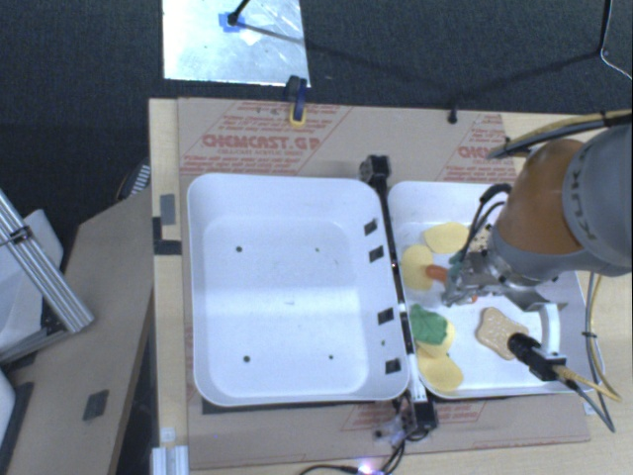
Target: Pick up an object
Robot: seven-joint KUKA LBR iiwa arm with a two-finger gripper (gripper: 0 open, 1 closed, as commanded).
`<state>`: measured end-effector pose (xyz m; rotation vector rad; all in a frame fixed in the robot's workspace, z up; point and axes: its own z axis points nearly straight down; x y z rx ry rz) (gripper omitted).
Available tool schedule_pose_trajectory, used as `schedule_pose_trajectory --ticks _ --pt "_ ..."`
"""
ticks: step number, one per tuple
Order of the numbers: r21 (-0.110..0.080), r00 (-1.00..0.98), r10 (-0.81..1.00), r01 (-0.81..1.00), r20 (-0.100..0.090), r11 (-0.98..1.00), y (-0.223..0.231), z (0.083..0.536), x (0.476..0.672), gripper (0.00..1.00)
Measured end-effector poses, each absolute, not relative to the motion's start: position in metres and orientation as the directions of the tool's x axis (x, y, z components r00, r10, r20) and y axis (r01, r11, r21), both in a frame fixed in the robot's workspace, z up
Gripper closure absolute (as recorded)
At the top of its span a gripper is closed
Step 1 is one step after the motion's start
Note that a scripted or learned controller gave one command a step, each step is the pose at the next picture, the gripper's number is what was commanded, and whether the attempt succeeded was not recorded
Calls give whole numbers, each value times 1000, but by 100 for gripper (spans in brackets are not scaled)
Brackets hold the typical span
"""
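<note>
Hovering low in the cluttered bin [427, 202], our claw [460, 285] looks poised to grasp the small orange piece [436, 274] just beside it toward the other bin [287, 275], though we cannot tell its opening; next, close and lift.

Loads of room in the shallow white bin on the left [287, 295]: its whole floor, mid-frame, is wide open from any side. The white bin on the right [420, 204] is the tight one. The grey arm with the orange band [544, 206] hangs over its right half, and pale yellow round pieces [445, 236], a small orange bit [437, 276], a green lump [427, 322] and a tan toast-shaped piece [492, 327] crowd its left and lower part. A bare patch sits in its upper left corner. Black clips [377, 254] stick up along the wall between the bins.
</note>
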<state>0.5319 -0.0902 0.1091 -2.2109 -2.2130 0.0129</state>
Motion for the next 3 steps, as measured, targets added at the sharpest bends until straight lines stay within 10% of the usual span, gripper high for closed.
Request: schedule_pose_trajectory --ticks 1,2,3 --pt "21 -7 1000 1000 -1 7 -69 316 539 100" --pt "-11 -3 1000 1000 3 3 -43 187 513 100" --pt "0 -5 1000 1000 1 5 -25 184 511 100"
